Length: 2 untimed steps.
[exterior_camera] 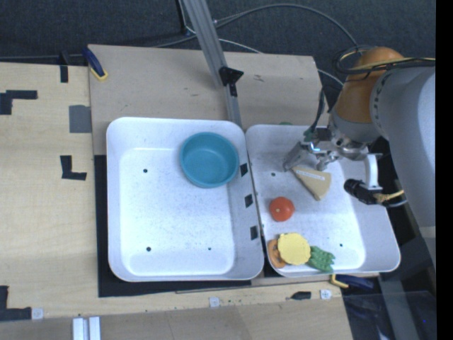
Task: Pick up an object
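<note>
My gripper [310,161] hangs over the back of the right bin [368,250], its fingers spread open just above a pale yellow cheese wedge [316,183]. Nothing sits between the fingers. The wedge lies flat on the bin floor, right under and slightly in front of the fingertips. A red tomato [282,208] rests a little to the front left of the wedge. At the bin's front edge lie a round yellow and orange toy [291,248] and a green leafy piece [323,259].
A blue bowl [209,159] stands at the back right of the left bin [141,239]. A slanted metal pole [212,48] rises behind the divide between the bins. The grey arm with its orange band [364,83] comes in from the right.
</note>
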Available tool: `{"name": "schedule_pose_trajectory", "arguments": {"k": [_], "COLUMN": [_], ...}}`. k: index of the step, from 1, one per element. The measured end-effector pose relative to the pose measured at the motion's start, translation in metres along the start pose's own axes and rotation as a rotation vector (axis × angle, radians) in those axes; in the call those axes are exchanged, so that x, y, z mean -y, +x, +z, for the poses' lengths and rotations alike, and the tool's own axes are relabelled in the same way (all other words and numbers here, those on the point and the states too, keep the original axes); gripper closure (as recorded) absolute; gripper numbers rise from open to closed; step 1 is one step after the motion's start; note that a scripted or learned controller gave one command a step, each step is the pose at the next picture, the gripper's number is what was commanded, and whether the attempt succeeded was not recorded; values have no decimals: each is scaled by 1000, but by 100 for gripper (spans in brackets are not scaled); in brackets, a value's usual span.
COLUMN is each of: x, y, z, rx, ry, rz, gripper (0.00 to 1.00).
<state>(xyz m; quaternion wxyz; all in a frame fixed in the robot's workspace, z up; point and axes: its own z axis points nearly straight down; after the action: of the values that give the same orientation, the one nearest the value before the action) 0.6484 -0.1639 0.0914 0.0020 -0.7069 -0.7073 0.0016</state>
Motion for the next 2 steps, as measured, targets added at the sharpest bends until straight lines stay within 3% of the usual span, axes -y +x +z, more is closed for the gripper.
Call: {"name": "schedule_pose_trajectory", "arguments": {"k": [1, 2], "x": [-1, 2], "y": [0, -6], "z": [-13, -73], "rx": [1, 2], "ry": [-4, -10], "rz": [-1, 0], "gripper": [100, 100]}}
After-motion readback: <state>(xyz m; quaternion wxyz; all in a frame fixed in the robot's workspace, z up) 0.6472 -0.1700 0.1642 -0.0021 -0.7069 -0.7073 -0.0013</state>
